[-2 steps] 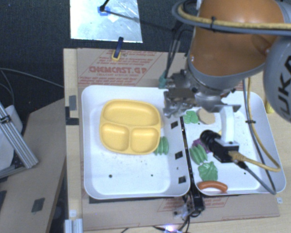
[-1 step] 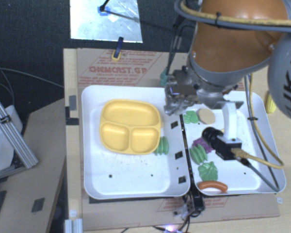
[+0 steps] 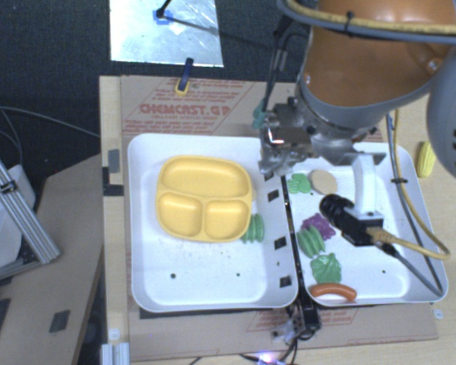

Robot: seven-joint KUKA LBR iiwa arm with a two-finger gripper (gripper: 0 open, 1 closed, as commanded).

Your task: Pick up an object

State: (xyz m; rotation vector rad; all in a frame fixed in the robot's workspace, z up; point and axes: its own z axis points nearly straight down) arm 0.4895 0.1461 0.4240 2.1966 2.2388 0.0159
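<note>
Two shallow white bins [image 3: 148,280] sit side by side on a cardboard-covered bench, the left one holding a yellow divided plate [image 3: 204,198], the right one a scatter of toy foods: green leafy pieces [image 3: 325,267], a purple bunch [image 3: 317,224], a tan round piece [image 3: 324,181] and an orange sausage [image 3: 334,292] at the near edge. To do this well I reckon the program should pick one piece lying apart from its neighbours, such as the sausage, and come straight down over it. The arm leans in from the right, its gripper [image 3: 276,157] low over the far end of the divider between the bins; I cannot tell whether it is released or clenched.

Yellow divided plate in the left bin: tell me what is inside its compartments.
The yellow plate shows three compartments with nothing in them. A green toy piece lies outside against its right rim. The bin floor under the plate is covered.
</note>
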